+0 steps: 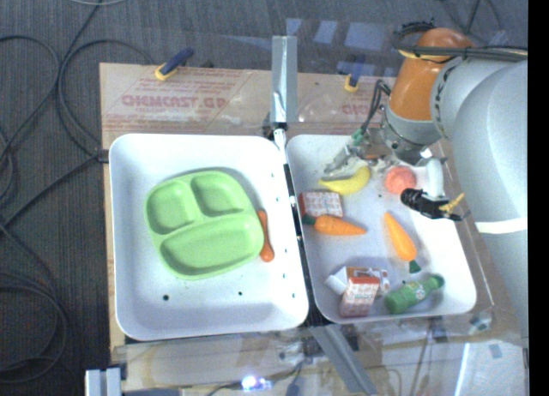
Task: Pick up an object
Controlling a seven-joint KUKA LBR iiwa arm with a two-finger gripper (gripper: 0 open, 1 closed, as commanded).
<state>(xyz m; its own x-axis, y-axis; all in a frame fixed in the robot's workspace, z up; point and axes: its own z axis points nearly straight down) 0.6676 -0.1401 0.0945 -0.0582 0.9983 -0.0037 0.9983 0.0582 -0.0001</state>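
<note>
the grey arm with the orange band is reaching in from the right and hanging its two-finger gripper [347, 157] over the far end of the right shallow white bin [459, 296], just above the yellow plastic banana [347, 183]; its fingers are standing slightly apart, and i cannot tell whether anything is sitting between them. just right of the banana a pink round fruit [399, 180] is lying, and nearer the middle a small red-and-white packet [322, 205] is touching an orange toy carrot [340, 226], with a second orange carrot [399, 237] lying beside. a white-and-red carton [360, 287] and a green bottle [412, 293] are resting at the near end. the left white bin [137, 300] is holding a green divided plate [204, 223] with a thin orange stick [265, 237] lying against its right edge
</note>
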